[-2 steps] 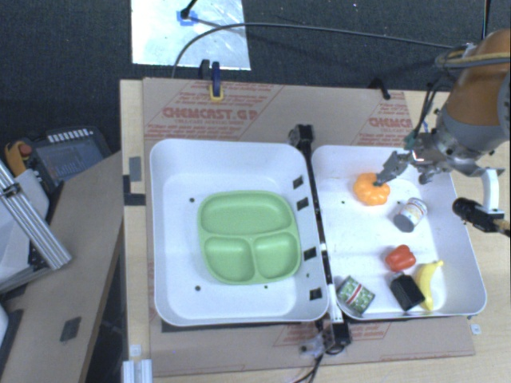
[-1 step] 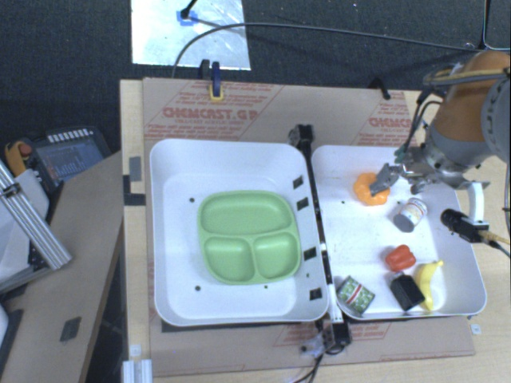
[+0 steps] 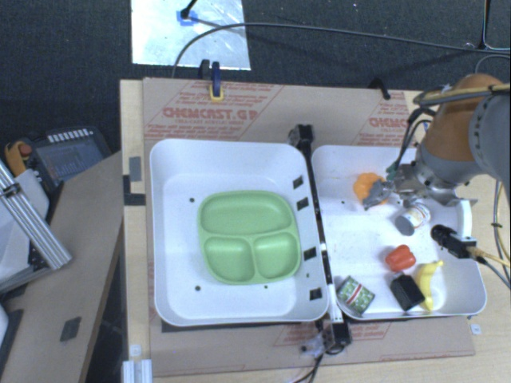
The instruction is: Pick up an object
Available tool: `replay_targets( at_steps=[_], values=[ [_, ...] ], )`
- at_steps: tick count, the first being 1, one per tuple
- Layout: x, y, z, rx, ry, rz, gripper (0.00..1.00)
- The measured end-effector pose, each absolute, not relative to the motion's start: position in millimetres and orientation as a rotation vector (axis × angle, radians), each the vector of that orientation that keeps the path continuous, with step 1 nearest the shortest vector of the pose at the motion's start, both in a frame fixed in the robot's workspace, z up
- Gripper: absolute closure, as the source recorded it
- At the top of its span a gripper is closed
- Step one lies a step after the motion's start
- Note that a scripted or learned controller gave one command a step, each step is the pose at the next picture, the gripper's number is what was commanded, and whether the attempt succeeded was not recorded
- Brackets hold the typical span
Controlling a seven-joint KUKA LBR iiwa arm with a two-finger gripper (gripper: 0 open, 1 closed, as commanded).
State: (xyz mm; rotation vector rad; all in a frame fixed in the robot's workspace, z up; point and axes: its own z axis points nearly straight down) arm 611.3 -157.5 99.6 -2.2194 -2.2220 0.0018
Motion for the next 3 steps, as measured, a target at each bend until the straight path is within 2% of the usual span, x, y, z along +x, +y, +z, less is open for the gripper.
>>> replay_targets(
  at_steps=[1,2,3],
  values=[
    [613.4,-158,113,-2.222,-2.227,-0.004,1.0],
    [625.4,-161,169,-2.222,-2.231,-0.007,1.0],
    [627.3,-161,224,-2.221,-2.232,-0.007,1.0]
  ],
)
